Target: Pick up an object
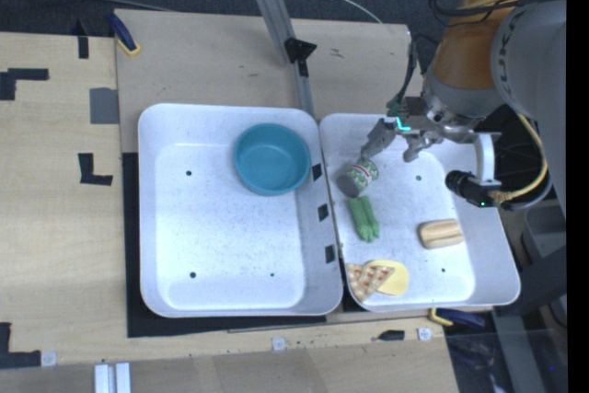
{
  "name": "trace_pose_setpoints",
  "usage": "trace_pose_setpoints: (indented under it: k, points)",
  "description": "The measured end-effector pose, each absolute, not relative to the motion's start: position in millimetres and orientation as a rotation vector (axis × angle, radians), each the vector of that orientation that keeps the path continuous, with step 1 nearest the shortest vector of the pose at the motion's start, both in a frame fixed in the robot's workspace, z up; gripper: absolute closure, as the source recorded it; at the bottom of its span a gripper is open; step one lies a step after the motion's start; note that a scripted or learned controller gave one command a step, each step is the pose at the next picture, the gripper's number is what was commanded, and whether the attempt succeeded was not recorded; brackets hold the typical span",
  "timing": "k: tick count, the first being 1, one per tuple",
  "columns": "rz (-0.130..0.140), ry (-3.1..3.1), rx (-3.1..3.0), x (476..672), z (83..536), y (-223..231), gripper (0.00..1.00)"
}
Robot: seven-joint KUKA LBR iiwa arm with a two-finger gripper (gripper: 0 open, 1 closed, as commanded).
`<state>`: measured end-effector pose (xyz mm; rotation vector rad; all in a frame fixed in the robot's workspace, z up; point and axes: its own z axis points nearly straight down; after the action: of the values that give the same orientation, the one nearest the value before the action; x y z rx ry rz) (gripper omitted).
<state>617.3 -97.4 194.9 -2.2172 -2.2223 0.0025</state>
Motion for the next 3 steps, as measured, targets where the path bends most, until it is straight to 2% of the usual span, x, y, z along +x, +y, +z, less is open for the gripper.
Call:
trace_pose_setpoints:
  k: [1, 2, 3]
  points:
    - [0.001, -2.223, -2.218, 617.6, 195, -97, 0.0]
    - [0.006, -2.223, -2.217, 622.2, 151, -94, 0.0]
    - [0.008, -2.221, -2.216, 614.0, 104, -91, 0.0]
